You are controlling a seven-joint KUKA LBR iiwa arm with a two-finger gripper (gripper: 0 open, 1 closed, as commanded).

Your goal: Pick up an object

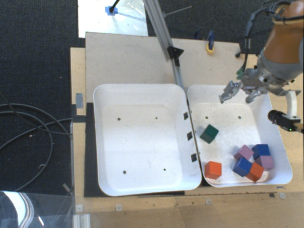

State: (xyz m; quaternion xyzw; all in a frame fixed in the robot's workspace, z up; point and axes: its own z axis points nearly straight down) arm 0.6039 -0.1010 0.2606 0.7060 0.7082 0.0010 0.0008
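Camera view, looking down at a slant: arm (285, 37) enters from the right, its upper part cut off by the frame edge. Claw (240, 93) hangs over the far rim of the right bin (223, 110), two fingers (228, 92) spread apart, nothing between them. Released.

Right bin contents: green block (209, 133) lies alone near the bin's middle, tilted, on the near-left side of the claw and apart from it. Orange block (213, 169) sits by the near-left corner, close to the wall. A heap of blocks (252, 161) fills the near-right corner: two purple, two blue, one orange, touching and partly covering one another, so their exact faces and stacking are hard to make out. The heap is well apart from the claw, nearer the camera.

Left bin (142, 137) sits just beside the right one; their walls overlap at the shared edge. Both rest on the tabletop (133, 56). A metal rod (159, 25) crosses the tabletop toward the bins.
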